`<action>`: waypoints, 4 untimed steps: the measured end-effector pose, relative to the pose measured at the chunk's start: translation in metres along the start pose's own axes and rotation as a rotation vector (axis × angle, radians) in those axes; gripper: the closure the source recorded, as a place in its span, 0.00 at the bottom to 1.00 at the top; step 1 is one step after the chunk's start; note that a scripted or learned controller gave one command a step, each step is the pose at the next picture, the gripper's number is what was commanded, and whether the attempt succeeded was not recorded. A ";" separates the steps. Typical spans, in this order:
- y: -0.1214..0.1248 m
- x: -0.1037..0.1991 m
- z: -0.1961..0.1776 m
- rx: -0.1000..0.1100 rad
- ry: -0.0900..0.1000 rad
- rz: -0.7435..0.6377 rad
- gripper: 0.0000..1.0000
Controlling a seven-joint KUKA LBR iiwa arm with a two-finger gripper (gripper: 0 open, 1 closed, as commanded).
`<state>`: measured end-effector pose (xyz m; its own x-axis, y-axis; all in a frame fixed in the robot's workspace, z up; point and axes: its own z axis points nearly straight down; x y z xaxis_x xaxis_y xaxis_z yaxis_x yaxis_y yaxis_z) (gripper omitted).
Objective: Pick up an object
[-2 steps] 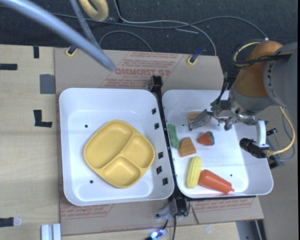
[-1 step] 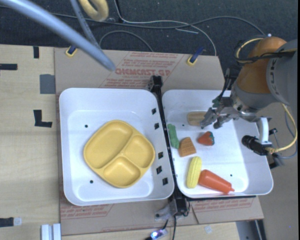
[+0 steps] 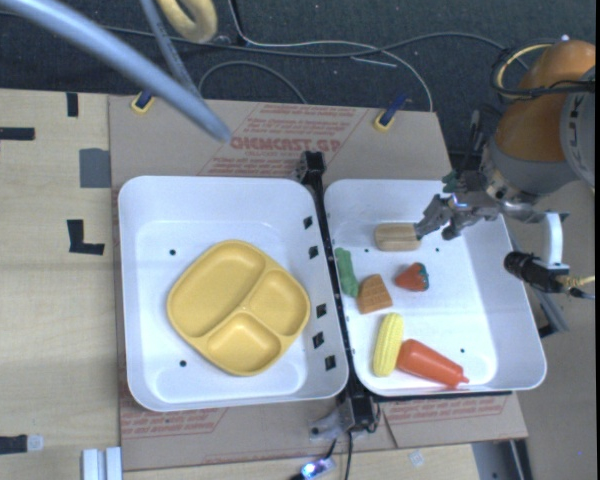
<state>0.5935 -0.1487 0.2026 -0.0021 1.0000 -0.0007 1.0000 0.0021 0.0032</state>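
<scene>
The right bin (image 3: 500,298) holds a tan bread piece (image 3: 395,236), a red strawberry-like piece (image 3: 413,277), a green strip (image 3: 347,272), a brown waffle-like piece (image 3: 374,294), a yellow corn cob (image 3: 387,343) and an orange carrot (image 3: 430,363). My gripper (image 3: 437,222) hangs over the bin's upper right part, just right of the bread piece, with its dark fingers spread apart. Nothing sits between them.
The left bin (image 3: 145,268) bears a yellow sectioned plate (image 3: 239,306). A black divider (image 3: 325,268) runs between the bins. Cables lie on the cardboard behind them. A grey pole (image 3: 100,43) crosses the upper left.
</scene>
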 end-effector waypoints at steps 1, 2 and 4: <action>0.001 0.000 -0.047 -0.001 0.000 0.000 1.00; -0.008 0.060 -0.049 0.004 0.001 -0.003 1.00; -0.023 0.162 -0.056 0.005 0.001 -0.003 1.00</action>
<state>0.5696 0.0132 0.2582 -0.0054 1.0000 0.0007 1.0000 0.0054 -0.0022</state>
